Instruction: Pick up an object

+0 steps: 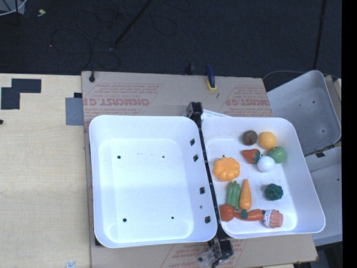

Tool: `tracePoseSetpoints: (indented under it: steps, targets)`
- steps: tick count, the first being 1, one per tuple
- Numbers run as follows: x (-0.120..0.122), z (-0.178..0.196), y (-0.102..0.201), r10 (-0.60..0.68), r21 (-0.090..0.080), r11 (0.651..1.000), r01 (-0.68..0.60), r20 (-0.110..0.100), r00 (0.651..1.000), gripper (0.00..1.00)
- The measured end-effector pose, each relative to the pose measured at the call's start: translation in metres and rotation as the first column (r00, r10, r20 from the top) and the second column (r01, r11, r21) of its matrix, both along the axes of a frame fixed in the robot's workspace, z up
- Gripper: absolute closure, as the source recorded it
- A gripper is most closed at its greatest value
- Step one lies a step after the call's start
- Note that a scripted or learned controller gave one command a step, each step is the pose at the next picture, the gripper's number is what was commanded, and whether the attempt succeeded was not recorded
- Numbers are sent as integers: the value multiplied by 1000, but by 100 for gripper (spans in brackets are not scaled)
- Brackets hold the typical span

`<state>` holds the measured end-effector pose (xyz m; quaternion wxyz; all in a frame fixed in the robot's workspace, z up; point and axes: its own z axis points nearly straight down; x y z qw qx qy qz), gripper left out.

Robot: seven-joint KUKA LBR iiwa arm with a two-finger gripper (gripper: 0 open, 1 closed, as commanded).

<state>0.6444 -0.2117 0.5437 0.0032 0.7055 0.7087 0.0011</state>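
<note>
Lower right, in the right bin (298,202), I see a carrot (245,195). Its long axis runs top to bottom.

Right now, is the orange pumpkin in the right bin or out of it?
In. The orange pumpkin lies on the right bin's floor, near the divider.

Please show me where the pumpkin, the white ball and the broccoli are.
pumpkin (226,168), camera view, middle of its top
white ball (265,163), camera view, its centre
broccoli (273,192), camera view, its green head
</note>
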Motion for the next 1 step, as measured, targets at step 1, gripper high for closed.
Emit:
tracePoseSetpoints:
  steps: [1]
  targets:
    - [-1,-102,-2,-7,5,1000,7,-17,1000,100]
